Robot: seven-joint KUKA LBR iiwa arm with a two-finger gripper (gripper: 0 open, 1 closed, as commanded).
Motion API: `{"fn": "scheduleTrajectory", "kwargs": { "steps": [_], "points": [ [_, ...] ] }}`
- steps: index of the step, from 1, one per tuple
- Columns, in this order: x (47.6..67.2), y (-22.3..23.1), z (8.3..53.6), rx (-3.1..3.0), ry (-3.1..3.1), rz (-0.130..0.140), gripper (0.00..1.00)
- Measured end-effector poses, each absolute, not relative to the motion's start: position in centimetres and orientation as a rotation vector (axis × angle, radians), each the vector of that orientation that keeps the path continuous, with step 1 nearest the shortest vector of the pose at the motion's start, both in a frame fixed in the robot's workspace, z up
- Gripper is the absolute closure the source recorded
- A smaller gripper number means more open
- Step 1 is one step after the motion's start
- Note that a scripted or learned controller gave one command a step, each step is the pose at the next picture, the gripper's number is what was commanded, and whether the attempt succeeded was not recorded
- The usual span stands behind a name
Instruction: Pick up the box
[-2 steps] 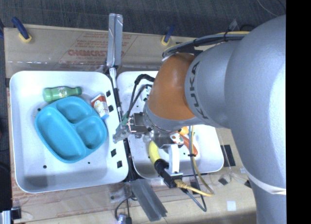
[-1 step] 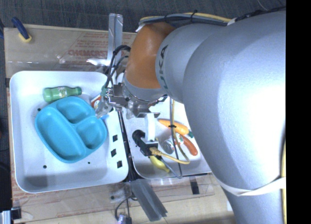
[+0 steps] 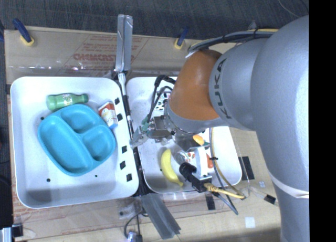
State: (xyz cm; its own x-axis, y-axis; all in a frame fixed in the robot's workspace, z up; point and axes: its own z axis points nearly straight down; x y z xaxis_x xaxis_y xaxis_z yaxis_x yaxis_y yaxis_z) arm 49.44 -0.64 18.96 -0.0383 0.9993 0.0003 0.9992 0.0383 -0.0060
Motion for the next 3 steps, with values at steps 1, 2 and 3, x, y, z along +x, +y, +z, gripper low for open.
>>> {"fn": "scheduleTrajectory", "kwargs": {
  "steps": [1,2,3],
  "points": [
    [47.6,1.1,18.9,-2.139,-2.293,0.008,0.00],
    [47.6,6.2,19.0,-2.086,-2.346,0.006,0.00],
    [52.1,4.9,18.9,-1.968,-2.444,0.006,0.00]
  ]
}}
